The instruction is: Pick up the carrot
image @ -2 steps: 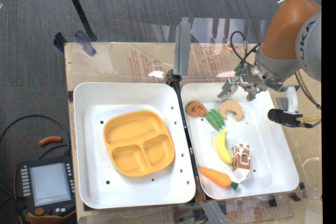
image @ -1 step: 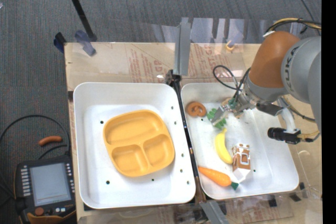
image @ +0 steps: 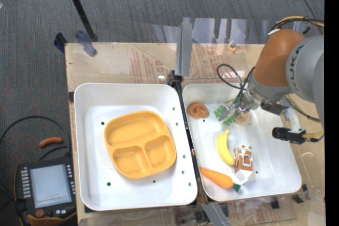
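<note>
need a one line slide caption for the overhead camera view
Arm's gripper hovers at the right bin's far side, near a pretzel; the carrot lies at the near edge, beside a banana.

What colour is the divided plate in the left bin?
Yellow-orange all over; the plate shows plainly in the camera view, lying in the left bin.

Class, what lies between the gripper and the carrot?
In the camera view, the banana lies between the gripper and the carrot.

bench (image: pixel 122 63): brown top | left bin (image: pixel 85 114) and right bin (image: pixel 275 166) side by side, touching
</note>
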`<state>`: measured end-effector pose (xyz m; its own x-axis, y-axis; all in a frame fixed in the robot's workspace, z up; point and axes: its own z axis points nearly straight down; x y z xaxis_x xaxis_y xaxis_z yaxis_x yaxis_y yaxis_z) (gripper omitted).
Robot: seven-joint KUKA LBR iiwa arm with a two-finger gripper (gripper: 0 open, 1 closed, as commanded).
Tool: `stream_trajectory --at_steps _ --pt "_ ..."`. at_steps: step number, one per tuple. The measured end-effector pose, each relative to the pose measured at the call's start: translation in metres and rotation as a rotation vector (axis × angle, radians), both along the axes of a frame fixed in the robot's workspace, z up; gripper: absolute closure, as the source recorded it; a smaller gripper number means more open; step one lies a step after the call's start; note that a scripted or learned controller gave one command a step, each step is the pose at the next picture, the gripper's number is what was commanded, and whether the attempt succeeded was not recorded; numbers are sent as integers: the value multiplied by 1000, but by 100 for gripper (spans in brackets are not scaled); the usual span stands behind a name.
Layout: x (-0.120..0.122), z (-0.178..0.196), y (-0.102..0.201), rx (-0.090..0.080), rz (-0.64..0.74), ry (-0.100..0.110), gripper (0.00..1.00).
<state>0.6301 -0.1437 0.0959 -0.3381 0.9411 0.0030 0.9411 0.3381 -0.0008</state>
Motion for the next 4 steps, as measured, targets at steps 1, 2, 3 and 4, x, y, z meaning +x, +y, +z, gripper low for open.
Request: stream_trajectory --at_steps 1,2,3,4 --pt "-31 105 -38 -2 264 -3 100" --pt "-43 41 -15 -1 -57 2 100" --pt "-7 73 8 -3 -490 3 100" --pt "-7 73 8 -3 -490 3 0"
